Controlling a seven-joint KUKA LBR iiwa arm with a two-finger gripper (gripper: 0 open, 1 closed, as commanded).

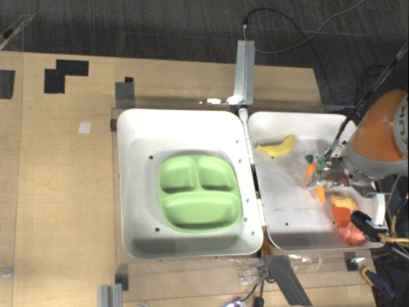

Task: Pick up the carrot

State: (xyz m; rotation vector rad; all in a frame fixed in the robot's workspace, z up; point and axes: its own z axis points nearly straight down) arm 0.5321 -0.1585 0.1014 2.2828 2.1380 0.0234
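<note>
The green tray sits in the left bin, well to the left of the claw, out of play. The claw hangs low in the right bin, and whether it is apart or together I cannot tell. The banana lies up-left of it. The carrot lies just at the claw's left, perhaps touching. The risk: the tips nudge the carrot aside, or close on the orange block just down-right instead.
</note>
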